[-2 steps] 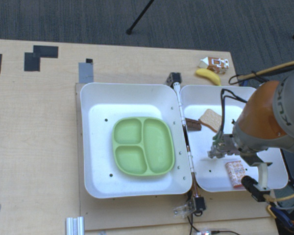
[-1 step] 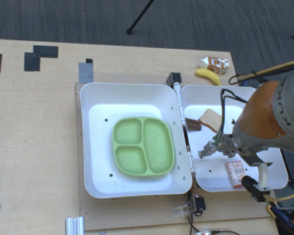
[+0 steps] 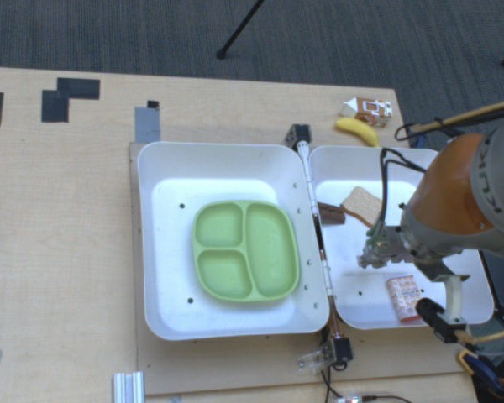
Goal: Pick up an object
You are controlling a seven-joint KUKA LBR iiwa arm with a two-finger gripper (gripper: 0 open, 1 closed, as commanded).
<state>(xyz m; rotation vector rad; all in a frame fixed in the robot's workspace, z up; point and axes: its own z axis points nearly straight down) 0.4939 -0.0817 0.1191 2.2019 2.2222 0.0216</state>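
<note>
While I watch from the overhead camera, the arm [image 3: 462, 196] reaches in from the right and hangs over the right bin [image 3: 353, 305]. Its gripper [image 3: 385, 250] sits low above the bin's middle, and from this angle I cannot tell how it is set or whether anything is in it. Just behind it, toward the bin's far side, I see a tan slice of bread [image 3: 363, 204] with a dark brown block [image 3: 330, 215] beside it near the divider. A small red-and-white packet [image 3: 403, 296] lies at the near right of that bin. The left bin [image 3: 164, 250] holds a green divided plate [image 3: 245, 251]. Beyond the bins, a banana [image 3: 357, 130] and a small carton [image 3: 370, 108] rest on the bench [image 3: 59, 250].
</note>
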